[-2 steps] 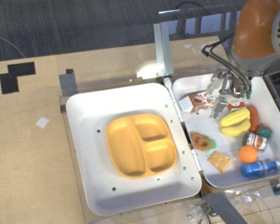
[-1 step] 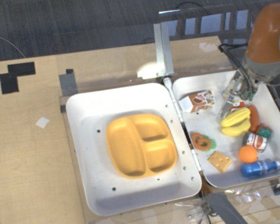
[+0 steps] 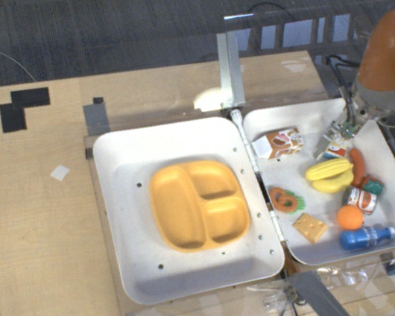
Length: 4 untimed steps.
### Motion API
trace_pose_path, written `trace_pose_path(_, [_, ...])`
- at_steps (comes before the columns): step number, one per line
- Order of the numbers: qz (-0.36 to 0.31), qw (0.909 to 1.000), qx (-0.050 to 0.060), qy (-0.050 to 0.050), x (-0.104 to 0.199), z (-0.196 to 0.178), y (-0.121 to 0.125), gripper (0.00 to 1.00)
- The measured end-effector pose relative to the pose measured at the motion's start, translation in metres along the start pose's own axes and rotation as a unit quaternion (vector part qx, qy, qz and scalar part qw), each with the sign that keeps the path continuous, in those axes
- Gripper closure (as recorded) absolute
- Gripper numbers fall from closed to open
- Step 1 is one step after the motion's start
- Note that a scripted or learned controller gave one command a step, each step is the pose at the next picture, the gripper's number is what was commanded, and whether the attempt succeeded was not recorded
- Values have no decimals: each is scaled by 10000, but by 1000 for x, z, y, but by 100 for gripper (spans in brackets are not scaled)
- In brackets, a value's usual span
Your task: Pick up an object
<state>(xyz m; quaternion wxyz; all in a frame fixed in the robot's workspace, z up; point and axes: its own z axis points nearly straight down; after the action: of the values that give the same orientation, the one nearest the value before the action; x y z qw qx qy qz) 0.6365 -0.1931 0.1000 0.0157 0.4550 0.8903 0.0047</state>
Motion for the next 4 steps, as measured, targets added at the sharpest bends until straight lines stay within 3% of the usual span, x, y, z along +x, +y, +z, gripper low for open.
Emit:
trace_pose_path(1, [1470,9891,103,45,-9,5,37,0])
trace_pose_path(2, [805,9967,77,53,-33,-45,22,0])
trace_pose_path(3, [2447,9695,110,68,-30,-15,22,0])
trace_pose_path(4, [2446,9696,105,62,-30,-16,22,0])
